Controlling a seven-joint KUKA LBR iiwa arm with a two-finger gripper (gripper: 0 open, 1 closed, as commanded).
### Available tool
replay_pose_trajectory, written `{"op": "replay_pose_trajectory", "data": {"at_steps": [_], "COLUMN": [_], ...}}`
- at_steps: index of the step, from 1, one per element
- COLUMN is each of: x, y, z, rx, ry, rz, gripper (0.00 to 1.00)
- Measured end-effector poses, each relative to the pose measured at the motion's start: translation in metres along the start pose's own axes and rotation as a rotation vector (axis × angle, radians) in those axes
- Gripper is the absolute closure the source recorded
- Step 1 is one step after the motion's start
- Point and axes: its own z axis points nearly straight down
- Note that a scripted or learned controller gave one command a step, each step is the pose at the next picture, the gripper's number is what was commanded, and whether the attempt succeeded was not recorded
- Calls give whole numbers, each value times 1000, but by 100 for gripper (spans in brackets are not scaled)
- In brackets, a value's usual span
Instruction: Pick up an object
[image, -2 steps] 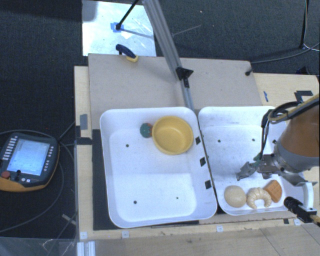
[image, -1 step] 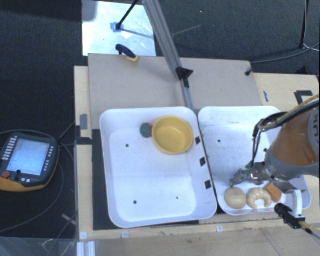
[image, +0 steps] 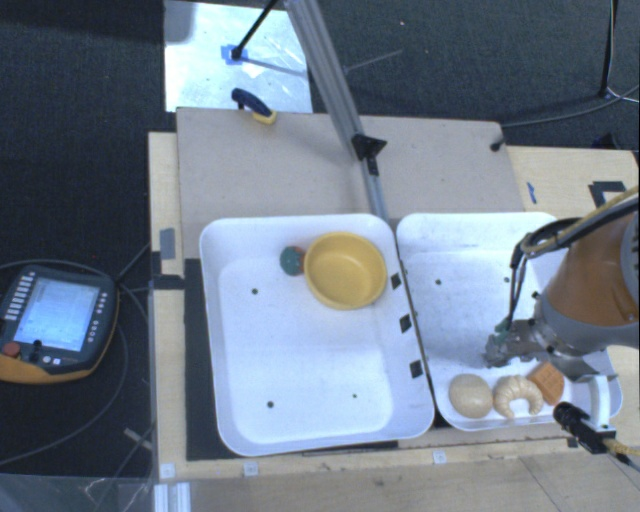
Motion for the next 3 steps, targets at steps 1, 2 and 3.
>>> {"op": "replay_pose_trajectory", "data": {"at_steps": [1,2,3], "x": [1,9,9], "y": [3,3,4], "z": [-42,-101,-134], "rx": [-2,-5,-2], "ry": [-1,-1,0], "rz": [-1,-2,-1], "gripper": [100,100,100]}}
